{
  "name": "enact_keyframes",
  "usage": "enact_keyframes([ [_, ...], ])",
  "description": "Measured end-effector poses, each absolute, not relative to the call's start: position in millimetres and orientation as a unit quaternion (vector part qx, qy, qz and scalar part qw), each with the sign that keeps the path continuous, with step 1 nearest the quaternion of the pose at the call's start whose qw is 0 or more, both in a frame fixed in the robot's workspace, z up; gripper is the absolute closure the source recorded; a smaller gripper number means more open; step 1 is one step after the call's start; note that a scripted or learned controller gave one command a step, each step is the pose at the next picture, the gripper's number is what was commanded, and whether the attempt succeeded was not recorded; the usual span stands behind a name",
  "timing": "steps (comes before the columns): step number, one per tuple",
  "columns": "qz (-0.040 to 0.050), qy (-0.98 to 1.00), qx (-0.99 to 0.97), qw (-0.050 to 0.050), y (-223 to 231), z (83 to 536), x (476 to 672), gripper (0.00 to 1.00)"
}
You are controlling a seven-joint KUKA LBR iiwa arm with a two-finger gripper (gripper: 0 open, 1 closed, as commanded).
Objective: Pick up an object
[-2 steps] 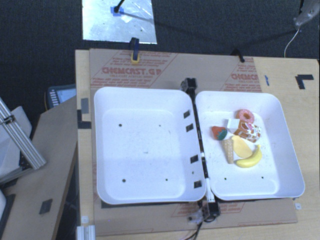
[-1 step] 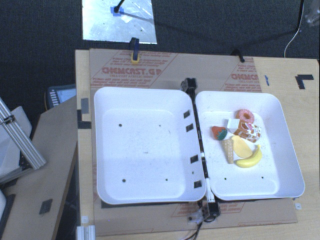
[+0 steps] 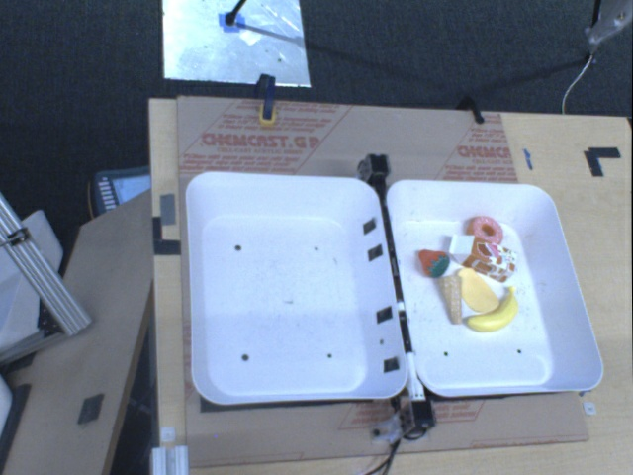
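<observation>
The right white bin (image 3: 569, 349) holds a tight cluster of toy foods in its middle. A pink donut (image 3: 485, 230) lies at the top, and a red-and-white frosted pastry (image 3: 493, 261) lies just below it. A small white block (image 3: 461, 244) and a red strawberry-like piece (image 3: 432, 262) sit to their left. Lower down, a tan cone (image 3: 452, 298) touches a pale yellow wedge (image 3: 478, 290), and a yellow banana (image 3: 496, 315) curves under them.
The left white bin (image 3: 287, 364) adjoins the right one along a seam with black clips (image 3: 385, 315). Both rest on a cardboard sheet (image 3: 297, 137). A shiny metal plate (image 3: 235, 28) lies beyond the bench, and an aluminium rail (image 3: 40, 275) slants at the far left.
</observation>
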State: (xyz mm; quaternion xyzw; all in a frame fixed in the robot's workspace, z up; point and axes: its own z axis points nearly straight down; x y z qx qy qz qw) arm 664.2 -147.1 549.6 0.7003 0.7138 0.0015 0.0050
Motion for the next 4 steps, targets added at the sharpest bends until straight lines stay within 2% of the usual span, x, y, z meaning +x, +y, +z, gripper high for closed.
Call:
enact_keyframes([
  [1,0.0022,0.715,0.699,0.007,-146.6,561.3,664.6,1.00],
  [2,0.0019,0.716,0.698,0.007,-146.5,560.9,664.6,0.00],
  [3,0.0026,0.718,0.696,0.009,-145.9,572.8,664.9,1.00],
  [4,0.0024,0.718,0.696,0.008,-145.9,572.4,664.8,0.00],
])
